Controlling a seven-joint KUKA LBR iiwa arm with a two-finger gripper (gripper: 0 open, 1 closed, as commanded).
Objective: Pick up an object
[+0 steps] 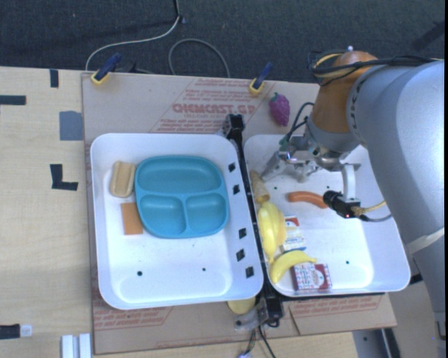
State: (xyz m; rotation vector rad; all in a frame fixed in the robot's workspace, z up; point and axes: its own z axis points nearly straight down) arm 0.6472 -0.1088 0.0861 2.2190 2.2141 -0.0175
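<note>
My gripper [287, 164] hangs low over the far left part of the right bin [373, 233], below the orange band of the arm. An orange carrot-like piece [308, 198] lies just in front of it. A yellow lemon-like fruit [271, 226] and a banana [287, 262] lie along the bin's left wall. A small white and red packet [293, 233] sits beside them. A red box [311, 277] rests near the front edge. Nothing shows in the gripper's grasp.
The left bin [172, 274] holds a blue divided plate [183, 197], a tan bread-like slice [122, 179] and an orange block [131, 218]. A purple grape bunch [280, 109] lies on the board behind the right bin. The grey arm covers the right side.
</note>
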